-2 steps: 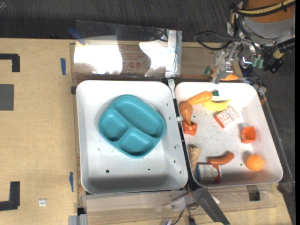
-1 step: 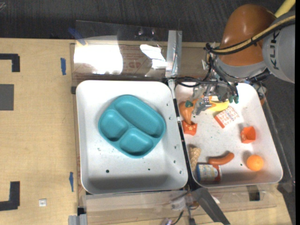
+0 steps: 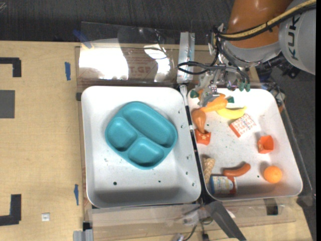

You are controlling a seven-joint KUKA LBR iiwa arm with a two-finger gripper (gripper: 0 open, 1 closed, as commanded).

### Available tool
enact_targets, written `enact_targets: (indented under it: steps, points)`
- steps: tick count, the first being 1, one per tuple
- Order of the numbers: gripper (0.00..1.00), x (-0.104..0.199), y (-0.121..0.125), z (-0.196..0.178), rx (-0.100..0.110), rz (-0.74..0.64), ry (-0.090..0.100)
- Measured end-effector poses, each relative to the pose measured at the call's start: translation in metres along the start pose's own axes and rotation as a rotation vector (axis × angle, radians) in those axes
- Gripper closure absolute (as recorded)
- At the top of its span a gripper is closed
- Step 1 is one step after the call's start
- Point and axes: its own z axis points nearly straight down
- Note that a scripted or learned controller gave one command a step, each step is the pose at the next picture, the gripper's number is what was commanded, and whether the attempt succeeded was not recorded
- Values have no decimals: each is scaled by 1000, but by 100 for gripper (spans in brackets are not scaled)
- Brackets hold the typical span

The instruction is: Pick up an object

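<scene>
Two white bins are set side by side on the desk [image 3: 35,134]. In the left bin [image 3: 95,174] a blue tray [image 3: 141,133] with three parts is laid flat, so nothing small is there to be picked. The small toys are all kept in the right bin [image 3: 288,149], and that is why the arm is reached over its far left corner. The claw [image 3: 214,92] is held low there, just above an orange carrot [image 3: 214,104] and near a yellow banana [image 3: 230,112]. It cannot be told if the claw is apart or together, and nothing can be seen held in it. An orange ball [image 3: 272,174], a sausage [image 3: 236,170] and a small can [image 3: 222,185] are left well apart, by the near wall
</scene>
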Motion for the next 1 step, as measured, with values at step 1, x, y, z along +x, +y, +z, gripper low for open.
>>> enact_targets:
  steps: [1]
  points:
    - [100, 92, -81, 50, 1, -216, 13]
